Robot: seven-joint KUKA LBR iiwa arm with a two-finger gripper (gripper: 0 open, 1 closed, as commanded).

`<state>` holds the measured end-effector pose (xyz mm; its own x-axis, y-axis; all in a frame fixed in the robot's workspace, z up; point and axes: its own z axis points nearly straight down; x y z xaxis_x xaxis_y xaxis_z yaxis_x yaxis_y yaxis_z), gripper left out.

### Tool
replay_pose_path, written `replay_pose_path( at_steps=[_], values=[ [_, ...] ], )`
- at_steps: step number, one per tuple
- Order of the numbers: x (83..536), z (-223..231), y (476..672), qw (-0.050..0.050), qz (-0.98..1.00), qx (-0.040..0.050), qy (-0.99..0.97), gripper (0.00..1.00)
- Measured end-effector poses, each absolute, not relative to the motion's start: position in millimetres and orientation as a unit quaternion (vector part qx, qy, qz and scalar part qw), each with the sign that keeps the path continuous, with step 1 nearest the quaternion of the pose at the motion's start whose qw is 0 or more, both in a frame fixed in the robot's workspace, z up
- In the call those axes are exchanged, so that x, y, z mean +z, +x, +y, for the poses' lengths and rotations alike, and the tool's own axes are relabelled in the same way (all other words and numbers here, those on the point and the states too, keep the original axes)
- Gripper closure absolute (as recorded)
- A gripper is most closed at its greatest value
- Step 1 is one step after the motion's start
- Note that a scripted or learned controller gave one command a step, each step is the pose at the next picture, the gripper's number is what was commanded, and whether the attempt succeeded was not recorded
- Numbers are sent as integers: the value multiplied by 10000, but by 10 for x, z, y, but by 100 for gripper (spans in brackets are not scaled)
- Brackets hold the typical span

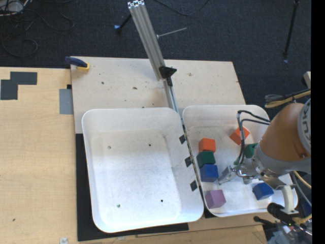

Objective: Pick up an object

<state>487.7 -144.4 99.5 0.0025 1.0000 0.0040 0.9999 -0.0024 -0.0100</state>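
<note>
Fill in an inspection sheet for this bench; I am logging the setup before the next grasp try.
Surface: wooden bench bearing two white bins, the left bin and the right bin, side by side.
Job's things: in the right bin, along its left side, an orange block, green block, blue block and purple block; a second orange block and second blue block farther right.
Clutter: a blue and yellow clamp at the bench's far left corner.
Grippers: gripper low in the right bin beside the blue block; nothing seen between its fingers.
Cables: black cable looping above the wrist; more on the floor.
Surroundings: dark carpet, slanted aluminium post.
</note>
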Motion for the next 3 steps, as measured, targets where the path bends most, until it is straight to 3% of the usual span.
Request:
replay_pose_path(
  at_steps=[1,2,3],
  values=[
    [923,-1446,4879,16,-7048,4,-7094,0],
    [1021,-1456,4877,22,-7018,0,-7124,100],
    [1547,-1544,4955,-13,-7065,-7,-7077,100]
  ],
)
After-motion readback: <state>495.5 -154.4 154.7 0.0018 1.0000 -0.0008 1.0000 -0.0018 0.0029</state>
